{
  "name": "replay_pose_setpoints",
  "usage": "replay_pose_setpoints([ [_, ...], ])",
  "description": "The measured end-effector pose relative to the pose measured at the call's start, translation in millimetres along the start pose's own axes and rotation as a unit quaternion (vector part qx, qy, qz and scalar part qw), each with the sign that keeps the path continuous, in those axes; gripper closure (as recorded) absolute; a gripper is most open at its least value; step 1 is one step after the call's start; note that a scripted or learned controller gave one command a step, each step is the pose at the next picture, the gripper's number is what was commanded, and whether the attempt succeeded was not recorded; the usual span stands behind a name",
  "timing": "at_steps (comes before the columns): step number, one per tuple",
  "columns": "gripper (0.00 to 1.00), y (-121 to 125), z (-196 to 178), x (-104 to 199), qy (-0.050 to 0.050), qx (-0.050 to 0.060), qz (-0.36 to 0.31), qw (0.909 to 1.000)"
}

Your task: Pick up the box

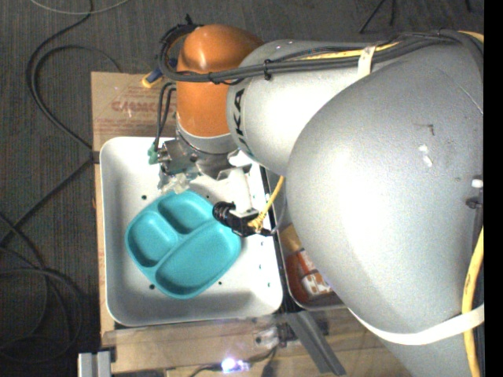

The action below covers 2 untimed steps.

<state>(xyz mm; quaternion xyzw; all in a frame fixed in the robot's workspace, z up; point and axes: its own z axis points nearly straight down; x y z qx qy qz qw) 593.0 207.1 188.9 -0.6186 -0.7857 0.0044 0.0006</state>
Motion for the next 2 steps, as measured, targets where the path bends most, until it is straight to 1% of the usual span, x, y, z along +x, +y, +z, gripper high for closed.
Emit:
replay_pose_setpoints([
  [1, 1.0, -22, 84, 16, 0.003, -0.004, 0.027, 0.9996],
  [2, 1.0, -80, -10, -8, 0.001, -0.002, -0.181, 0.9834],
])
